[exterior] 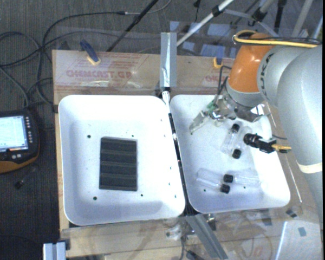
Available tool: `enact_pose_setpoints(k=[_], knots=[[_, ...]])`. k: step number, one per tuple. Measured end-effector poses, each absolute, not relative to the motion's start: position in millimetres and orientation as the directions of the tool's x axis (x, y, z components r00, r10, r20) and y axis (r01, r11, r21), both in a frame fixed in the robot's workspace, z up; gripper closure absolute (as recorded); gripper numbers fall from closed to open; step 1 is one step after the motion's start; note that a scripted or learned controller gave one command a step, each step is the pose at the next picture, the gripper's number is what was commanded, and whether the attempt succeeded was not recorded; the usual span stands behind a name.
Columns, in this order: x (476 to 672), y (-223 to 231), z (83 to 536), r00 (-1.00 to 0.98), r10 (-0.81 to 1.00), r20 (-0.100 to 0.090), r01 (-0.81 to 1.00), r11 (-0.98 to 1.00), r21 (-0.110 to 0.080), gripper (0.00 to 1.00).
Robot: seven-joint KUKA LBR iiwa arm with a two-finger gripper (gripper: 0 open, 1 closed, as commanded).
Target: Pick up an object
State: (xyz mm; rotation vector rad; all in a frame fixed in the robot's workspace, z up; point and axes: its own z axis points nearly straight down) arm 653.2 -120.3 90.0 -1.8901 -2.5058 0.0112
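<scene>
As I reach in from the right side of the camera view, my hand (201,121) sits over the back left part of the right-hand bin (190,161), close to the wall it shares with the left-hand bin (76,145). It points slantwise toward that wall. From this angle I cannot tell whether my hand is clenched or released, or whether it touches the bin's white floor. The things I could pick up lie apart from it. A clear vial (231,141) with a black cap rests near the middle of the right-hand bin, on the side of my hand toward the front wall. A second vial (210,177) and a third vial (242,182) lie close to that front wall, with their black caps just beside each other between the two clear bodies. Over in the left-hand bin a black ribbed block (118,163) lies flat near the centre, well apart from my hand, its long side running front to back. Both bins stand side by side on the surface (114,75), a pale wooden board with faded red lettering showing behind them. A handheld pendant (11,138) with a lit screen lies on the dark floor beyond the left-hand bin.
</scene>
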Motion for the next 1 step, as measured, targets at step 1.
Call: enact_pose_setpoints(k=[1], knots=[[655.8,-118.9,101.1,-0.277,0.961,-0.005,0.961,0.277,0.003,1.00]])
